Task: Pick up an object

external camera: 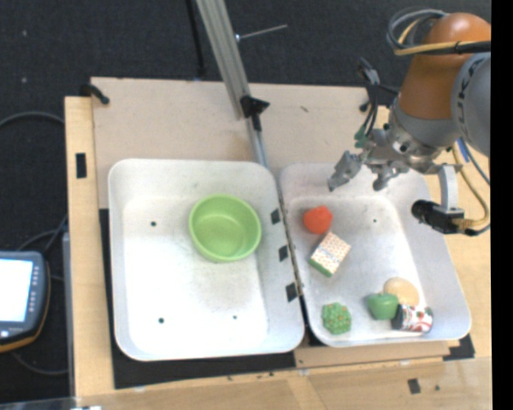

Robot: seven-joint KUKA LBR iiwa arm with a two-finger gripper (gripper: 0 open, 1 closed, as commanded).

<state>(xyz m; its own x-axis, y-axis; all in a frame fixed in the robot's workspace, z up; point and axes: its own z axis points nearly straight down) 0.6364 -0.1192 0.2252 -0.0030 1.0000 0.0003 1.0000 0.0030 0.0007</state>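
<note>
The wooden bench (171, 118) is seen from above, with two shallow white bins set side by side on it. The left bin (137, 314) holds a green bowl (226, 227), placed upright near its middle. The right bin (436, 267) holds the small objects. The grey arm (436, 75), with its orange band, is extended in from the right and is held above the far edge of the right bin. The gripper (363, 174) is seen spread open, its two fingers apart, with nothing between them; it is poised over the bin's upper left corner, apart from every object. A slanted metal pole (227, 54) is seen crossing the bench's far side, ending between the bins. A patterned block (329, 254) is found near the bin's centre, tilted, and a red ball (317, 219) is set just above it. A green knobbly object (336, 317) lies near the front edge. At the front right corner, a green object (381, 305), a pale round object (401, 289) and a small dark and red item (411, 318) are clustered together.
</note>
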